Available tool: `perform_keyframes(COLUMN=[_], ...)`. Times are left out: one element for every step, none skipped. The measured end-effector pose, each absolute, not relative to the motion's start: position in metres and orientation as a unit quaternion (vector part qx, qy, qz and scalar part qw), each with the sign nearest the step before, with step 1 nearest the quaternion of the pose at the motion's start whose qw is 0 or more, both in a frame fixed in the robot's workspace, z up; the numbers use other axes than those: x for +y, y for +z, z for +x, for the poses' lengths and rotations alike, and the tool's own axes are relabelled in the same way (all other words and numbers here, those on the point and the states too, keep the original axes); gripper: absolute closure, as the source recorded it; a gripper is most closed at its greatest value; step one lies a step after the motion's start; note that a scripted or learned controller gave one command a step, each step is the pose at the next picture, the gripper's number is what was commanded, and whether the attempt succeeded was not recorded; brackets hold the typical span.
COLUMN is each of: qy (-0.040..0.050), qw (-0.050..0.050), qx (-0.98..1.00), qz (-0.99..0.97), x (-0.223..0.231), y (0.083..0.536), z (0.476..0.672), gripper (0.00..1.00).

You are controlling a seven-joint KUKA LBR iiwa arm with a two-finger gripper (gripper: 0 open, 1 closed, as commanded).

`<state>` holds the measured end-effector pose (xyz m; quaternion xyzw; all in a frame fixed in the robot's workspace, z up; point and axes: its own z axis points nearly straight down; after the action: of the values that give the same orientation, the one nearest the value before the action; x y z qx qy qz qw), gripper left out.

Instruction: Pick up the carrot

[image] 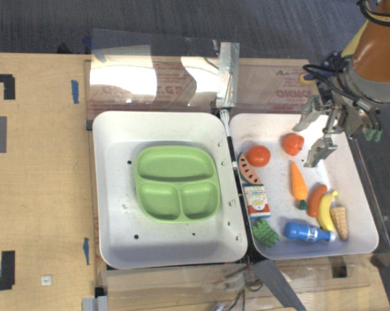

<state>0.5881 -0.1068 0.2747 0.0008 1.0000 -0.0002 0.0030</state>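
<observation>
The carrot (298, 183) is orange with a green tip and lies lengthwise in the middle of the right bin (363, 193). My gripper (315, 138) hangs above the far part of that bin, up and to the right of the carrot. Its fingers (319, 151) are spread apart with nothing between them. A small orange-red fruit (293, 143) sits just left of the fingertips.
In the right bin also lie a red tomato (258, 155), a watermelon slice (245, 168), a juice carton (256, 199), a green piece (265, 232), a blue bottle (306, 232), a sausage (316, 196), a banana (326, 210) and a cone (340, 221). The left bin (111, 173) holds a green divided plate (178, 183).
</observation>
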Motion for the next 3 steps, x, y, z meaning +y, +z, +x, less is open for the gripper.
perform_keyframes(qy=[0.0010, -0.0009, -0.0009], qw=[-0.003, 0.005, 0.008], qx=[1.000, 1.000, 1.000], qz=[-0.017, -0.013, -0.014], x=[-0.146, -0.140, -0.138], y=[0.160, 0.098, 0.108], z=[0.577, 0.580, 0.582], gripper=[0.00, 0.00, 1.00])
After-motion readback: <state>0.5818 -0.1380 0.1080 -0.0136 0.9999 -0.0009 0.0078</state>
